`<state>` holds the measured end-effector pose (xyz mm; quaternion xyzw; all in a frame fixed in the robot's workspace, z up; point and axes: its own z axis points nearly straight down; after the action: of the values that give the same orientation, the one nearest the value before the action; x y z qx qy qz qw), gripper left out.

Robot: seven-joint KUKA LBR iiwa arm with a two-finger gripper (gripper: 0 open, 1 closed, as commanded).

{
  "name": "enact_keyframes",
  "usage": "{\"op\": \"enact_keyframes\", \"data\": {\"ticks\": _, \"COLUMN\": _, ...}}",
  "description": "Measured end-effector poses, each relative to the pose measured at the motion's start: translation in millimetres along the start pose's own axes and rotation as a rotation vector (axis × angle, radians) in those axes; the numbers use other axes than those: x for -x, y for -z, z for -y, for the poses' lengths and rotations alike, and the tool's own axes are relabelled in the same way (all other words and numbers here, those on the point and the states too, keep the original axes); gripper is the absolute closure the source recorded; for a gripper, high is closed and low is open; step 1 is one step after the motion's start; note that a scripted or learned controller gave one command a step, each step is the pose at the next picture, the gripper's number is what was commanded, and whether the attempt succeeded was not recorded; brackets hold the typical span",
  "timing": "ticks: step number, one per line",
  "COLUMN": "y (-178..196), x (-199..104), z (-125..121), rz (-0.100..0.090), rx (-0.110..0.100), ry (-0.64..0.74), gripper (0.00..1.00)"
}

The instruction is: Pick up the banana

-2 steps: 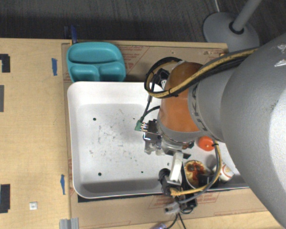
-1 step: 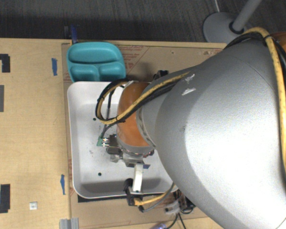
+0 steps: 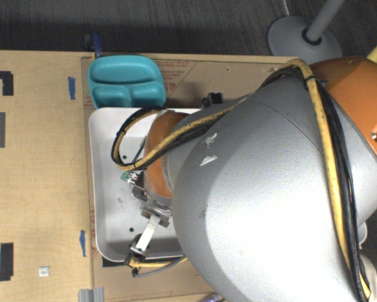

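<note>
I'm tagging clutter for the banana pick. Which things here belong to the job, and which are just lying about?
Job: grey arm, reaching over the white bin.
Lying about: teal moulded tray beside the bin's upper edge; blue tape marks on the cardboard; grey round stand base on the floor.

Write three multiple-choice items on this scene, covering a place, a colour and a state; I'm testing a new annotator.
1. Relative to the bin, the teal tray sits: A) inside it B) beyond its top edge C) under it.
2. The tape marks on the bench are: A) red B) green C) blue.
3. The bin is: A) overturned B) partly hidden by the arm C) fully in view.

Answers: 1 B, the tray lies on the bench outside the bin's rim. 2 C, the short strips are blue. 3 B, the arm covers the bin's right side.
</note>
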<state>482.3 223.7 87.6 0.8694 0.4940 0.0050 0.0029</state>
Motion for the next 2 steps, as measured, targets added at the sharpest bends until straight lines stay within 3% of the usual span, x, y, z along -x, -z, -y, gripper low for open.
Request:
{"op": "enact_keyframes", "data": {"ticks": 1, "y": 9.7, "x": -0.3, "z": 0.2, "rz": 0.001, "rx": -0.001, "ry": 0.002, "gripper": 1.00}}
{"op": "enact_keyframes", "data": {"ticks": 2, "y": 9.6, "x": -0.3, "z": 0.4, "rz": 0.001, "rx": -0.002, "ry": 0.002, "gripper": 0.00}}
